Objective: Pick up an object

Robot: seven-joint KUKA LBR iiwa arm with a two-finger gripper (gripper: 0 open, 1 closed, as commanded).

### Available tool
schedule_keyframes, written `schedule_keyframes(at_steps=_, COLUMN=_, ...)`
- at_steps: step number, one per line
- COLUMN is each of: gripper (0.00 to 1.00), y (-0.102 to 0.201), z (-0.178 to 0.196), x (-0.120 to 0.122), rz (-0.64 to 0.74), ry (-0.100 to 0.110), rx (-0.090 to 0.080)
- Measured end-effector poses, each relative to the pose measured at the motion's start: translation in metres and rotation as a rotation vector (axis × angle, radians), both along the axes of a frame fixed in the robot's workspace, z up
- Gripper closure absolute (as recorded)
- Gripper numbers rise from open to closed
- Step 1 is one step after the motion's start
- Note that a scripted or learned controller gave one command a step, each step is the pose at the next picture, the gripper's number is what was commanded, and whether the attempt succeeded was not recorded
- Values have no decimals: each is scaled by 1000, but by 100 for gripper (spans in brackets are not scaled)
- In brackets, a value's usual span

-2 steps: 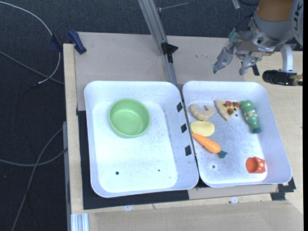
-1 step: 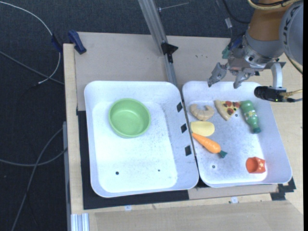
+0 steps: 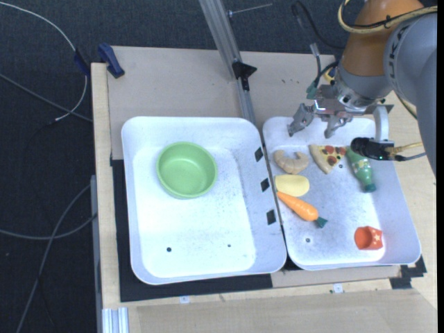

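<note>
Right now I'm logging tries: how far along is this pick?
Nothing looks picked yet. The tool hangs open and holds nothing above the far end of the right bin. The pizza slice, croissant, lemon, carrot, bottle and red piece lie in it. Descent, grasp and lift remain.

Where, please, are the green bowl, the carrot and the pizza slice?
green bowl (image 3: 186, 169): camera view, on its inner floor.
carrot (image 3: 297, 205): camera view, mid orange body.
pizza slice (image 3: 326, 156): camera view, on its topping.
</note>
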State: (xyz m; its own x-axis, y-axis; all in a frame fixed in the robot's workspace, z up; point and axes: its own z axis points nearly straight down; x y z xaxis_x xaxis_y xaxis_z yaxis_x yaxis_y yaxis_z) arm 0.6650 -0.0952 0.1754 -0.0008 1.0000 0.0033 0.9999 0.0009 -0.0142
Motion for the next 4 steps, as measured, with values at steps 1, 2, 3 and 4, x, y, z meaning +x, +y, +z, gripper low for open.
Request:
schedule_keyframes(at_steps=1, gripper=0, y=1, z=-65, x=1, rz=0, ry=1, rx=0)
schedule_keyframes(at_steps=2, gripper=100, y=2, z=-45, x=4, rz=-1, ry=-10, rx=1)
schedule_keyframes(at_steps=3, gripper=100, y=-2, z=19, x=0, rz=-3, ry=-22, rx=-3)
schedule_keyframes(at_steps=4, gripper=100, y=-2, z=78, x=2, rz=0, ry=-24, rx=-3)
